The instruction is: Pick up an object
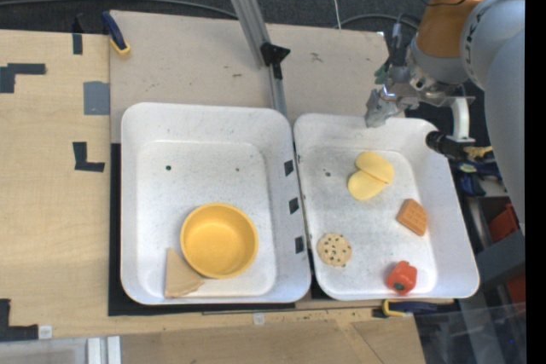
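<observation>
Yellow rounded object (370,176) in right bin (444,268); gripper (378,113) above far rim.

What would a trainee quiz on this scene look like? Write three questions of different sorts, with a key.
1. True or false: the yellow bowl sits in the left bin.
2. How many items lie in the right bin?
3. Which item lies nearest the gripper: A cookie, B pale yellow piece, C red item?

Key: 1 true. 2 four: cookie, pale yellow piece, orange cracker, red item. 3 B.
</observation>
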Tool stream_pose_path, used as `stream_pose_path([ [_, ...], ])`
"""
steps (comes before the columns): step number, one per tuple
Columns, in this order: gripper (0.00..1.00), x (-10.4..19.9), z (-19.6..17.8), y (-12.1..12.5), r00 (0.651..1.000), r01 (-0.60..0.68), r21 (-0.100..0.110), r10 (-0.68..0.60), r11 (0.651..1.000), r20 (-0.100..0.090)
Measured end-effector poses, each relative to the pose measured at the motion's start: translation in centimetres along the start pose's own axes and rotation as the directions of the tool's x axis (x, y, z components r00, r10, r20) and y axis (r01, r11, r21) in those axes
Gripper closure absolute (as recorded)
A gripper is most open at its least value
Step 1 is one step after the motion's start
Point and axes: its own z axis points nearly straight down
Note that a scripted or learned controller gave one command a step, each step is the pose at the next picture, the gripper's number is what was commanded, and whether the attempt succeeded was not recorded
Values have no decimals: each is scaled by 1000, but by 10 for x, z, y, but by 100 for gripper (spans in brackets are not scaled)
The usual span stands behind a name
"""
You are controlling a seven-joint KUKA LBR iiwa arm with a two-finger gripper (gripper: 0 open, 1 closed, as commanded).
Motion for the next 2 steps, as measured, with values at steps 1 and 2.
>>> stream_pose_path([
  [1, 100, 0, -64, 1, 1000, 1, -1, -1, 1000, 0],
  [2, 100, 1, -118, 2, 1000, 0, -1, 0, 1000, 0],
])
